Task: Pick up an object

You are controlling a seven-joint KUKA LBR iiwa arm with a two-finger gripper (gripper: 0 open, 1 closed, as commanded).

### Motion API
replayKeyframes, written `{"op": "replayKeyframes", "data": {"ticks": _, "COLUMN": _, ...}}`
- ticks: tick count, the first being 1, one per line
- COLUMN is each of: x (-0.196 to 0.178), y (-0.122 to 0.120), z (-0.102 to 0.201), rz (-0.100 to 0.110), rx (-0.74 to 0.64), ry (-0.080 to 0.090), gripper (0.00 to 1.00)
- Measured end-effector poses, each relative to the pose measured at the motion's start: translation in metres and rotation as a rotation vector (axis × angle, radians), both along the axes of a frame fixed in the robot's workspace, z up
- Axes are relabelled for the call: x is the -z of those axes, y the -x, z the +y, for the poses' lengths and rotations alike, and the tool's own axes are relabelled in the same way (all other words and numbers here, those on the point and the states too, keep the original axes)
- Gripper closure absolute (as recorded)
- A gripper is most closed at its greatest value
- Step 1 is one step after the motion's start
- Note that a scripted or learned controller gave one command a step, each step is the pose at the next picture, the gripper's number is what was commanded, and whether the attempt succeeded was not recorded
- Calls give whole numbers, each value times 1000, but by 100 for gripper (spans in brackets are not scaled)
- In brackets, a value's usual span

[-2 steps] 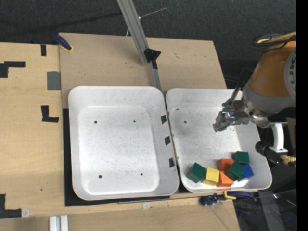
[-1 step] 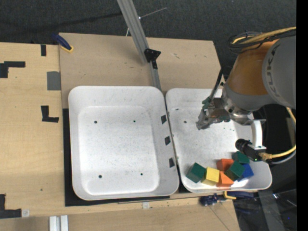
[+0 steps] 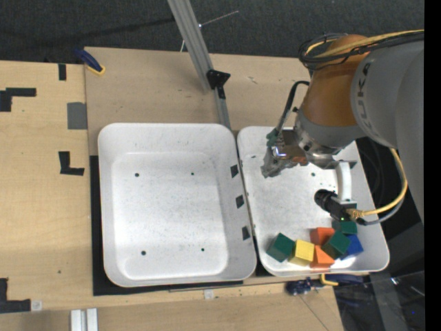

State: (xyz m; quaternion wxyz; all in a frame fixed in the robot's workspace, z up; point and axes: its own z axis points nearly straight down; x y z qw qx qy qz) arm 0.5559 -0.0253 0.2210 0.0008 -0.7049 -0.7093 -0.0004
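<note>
I find no legible text, label, brand, number or sign on any surface from my remote station.

I'm seeing the blocks sitting bunched in the near corner of the right bin [image 3: 256,185]: a dark green block [image 3: 280,246] lying tilted, a yellow block [image 3: 301,252] touching it, two orange blocks [image 3: 321,236], another green block [image 3: 341,242] and a blue block [image 3: 353,245] crowding together behind.
</note>
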Motion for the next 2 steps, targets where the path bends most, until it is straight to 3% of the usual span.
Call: {"op": "replayKeyframes", "data": {"ticks": 2, "x": 11, "y": -14, "z": 110, "rz": 2, "rx": -1, "ry": 0, "gripper": 100}}
